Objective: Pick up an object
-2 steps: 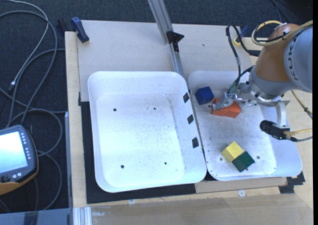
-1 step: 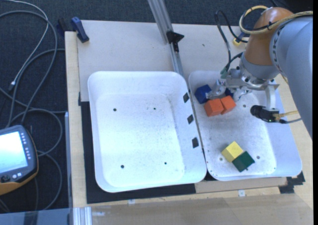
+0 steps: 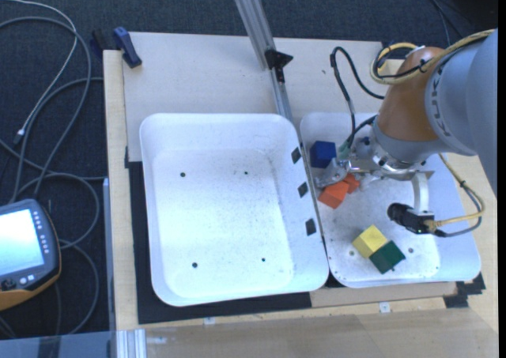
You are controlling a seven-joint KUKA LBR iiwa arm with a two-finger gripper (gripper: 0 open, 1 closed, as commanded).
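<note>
Looking down on the desk, I see the arm reaching into the right bin, with the end effector low over the orange block. That block lies near the bin's left wall, just below the blue block, and I judge it is the chosen target because the wrist is directly above it. Whether the end effector is released or clenched I cannot tell (the wrist body covers that part). The block seems to rest on the bin floor, so I would not call it picked yet. The yellow block and green block touch each other near the front rim, well apart from the arm. The left bin is probably meant as the drop place.
</note>
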